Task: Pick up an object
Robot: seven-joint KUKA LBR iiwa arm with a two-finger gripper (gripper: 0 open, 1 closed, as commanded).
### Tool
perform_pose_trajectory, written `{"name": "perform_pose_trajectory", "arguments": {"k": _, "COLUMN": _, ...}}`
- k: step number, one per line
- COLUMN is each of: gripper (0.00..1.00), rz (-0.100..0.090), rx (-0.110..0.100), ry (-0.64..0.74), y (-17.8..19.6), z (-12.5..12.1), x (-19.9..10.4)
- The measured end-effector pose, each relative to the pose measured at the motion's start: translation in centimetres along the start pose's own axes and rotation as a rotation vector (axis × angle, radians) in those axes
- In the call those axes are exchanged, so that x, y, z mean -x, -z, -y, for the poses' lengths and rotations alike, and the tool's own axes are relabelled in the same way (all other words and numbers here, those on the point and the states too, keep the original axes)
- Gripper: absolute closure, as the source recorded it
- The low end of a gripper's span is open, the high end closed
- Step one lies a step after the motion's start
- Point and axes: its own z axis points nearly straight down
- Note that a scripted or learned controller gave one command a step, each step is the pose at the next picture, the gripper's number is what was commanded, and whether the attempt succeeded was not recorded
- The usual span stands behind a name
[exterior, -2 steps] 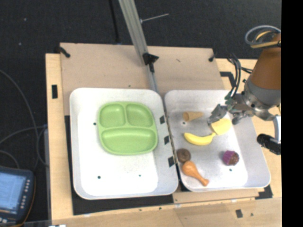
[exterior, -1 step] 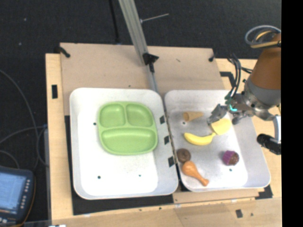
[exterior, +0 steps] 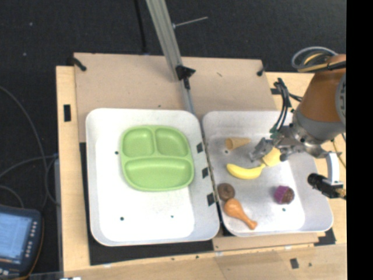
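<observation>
Drumstick (exterior: 239, 212) frontmost; donut (exterior: 225, 191), banana (exterior: 245, 171) crowd end effector (exterior: 269, 151).

Green tray (exterior: 156, 159), white bins (exterior: 105, 214), yellow banana (exterior: 245, 171), purple ball (exterior: 284, 195), brown donut (exterior: 225, 191), tan tabletop (exterior: 140, 83).

Dark carpeted floor (exterior: 58, 22) surrounds a pale wooden bench (exterior: 140, 261); black cables (exterior: 29, 127) trail at left. A metal pole (exterior: 163, 28) rises behind; a blue-lit screen (exterior: 14, 238) sits lower left.
</observation>
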Motion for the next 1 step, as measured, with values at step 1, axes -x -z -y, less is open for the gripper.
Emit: {"name": "perform_pose_trajectory", "arguments": {"k": 1, "gripper": 0.00, "rz": -0.001, "rx": -0.002, "ry": 0.000, "y": -6.23, "z": -0.16, "x": 0.48}}
